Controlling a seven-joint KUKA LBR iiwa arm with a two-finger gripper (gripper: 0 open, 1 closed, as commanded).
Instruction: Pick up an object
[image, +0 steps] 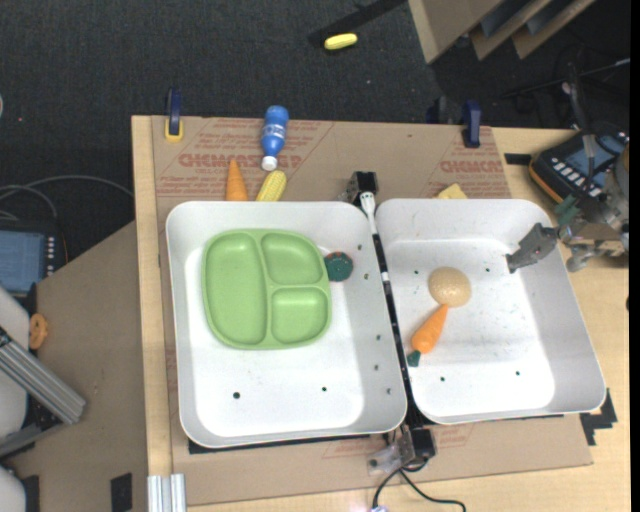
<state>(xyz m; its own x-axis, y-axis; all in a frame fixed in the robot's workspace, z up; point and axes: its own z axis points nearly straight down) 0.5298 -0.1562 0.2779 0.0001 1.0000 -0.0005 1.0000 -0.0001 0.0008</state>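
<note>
In the right bin (560, 390) lie a tan round ball (450, 286) and, just below it, an orange toy carrot (429, 331) with a green tip, slanting down to the left. My gripper (552, 252) hovers over the bin's upper right corner, well to the right of both. It is open, and nothing sits between its fingers (526, 250). The left bin (290, 400) holds a green divided plate (267, 288) with a small teal object (340, 266) against its right edge.
On the cardboard behind the left bin lie a blue and white bottle (273, 136), an orange carrot-like piece (235, 182) and a yellow piece (272, 185). Clamps (471, 124) grip the board's far edge. A black bracket (364, 186) sits between the bins.
</note>
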